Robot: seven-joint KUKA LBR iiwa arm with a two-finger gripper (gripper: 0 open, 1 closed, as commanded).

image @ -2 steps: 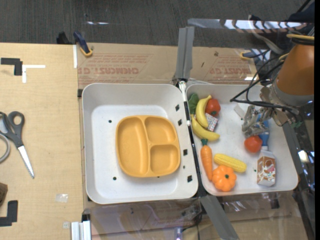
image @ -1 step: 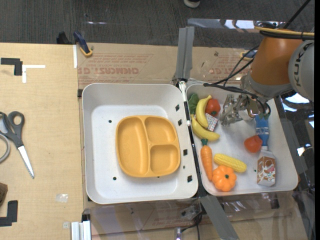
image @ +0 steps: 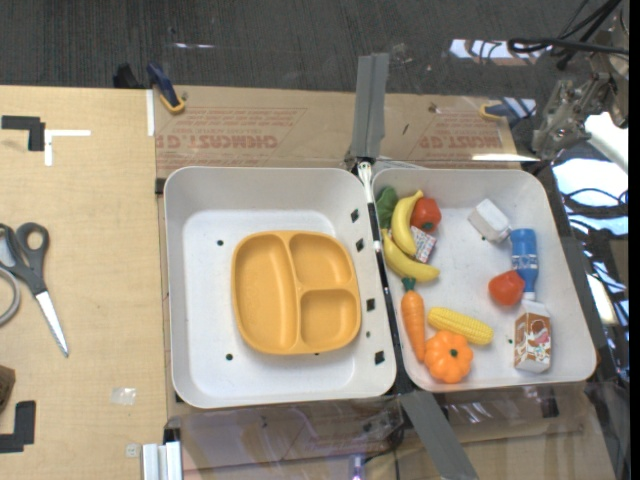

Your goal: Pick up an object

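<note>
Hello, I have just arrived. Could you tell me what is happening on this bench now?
Nothing is being handled at this moment. The right bin holds toy food lying loose: bananas, a carrot, corn, a small pumpkin, a tomato, a blue bottle and a small carton. The left bin holds a yellow divided plate. Scissors lie on the bench at the left.

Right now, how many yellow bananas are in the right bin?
2. One curved yellow banana lies against the right white bin's left wall; the second yellow banana lies just below it, touching it.
</note>
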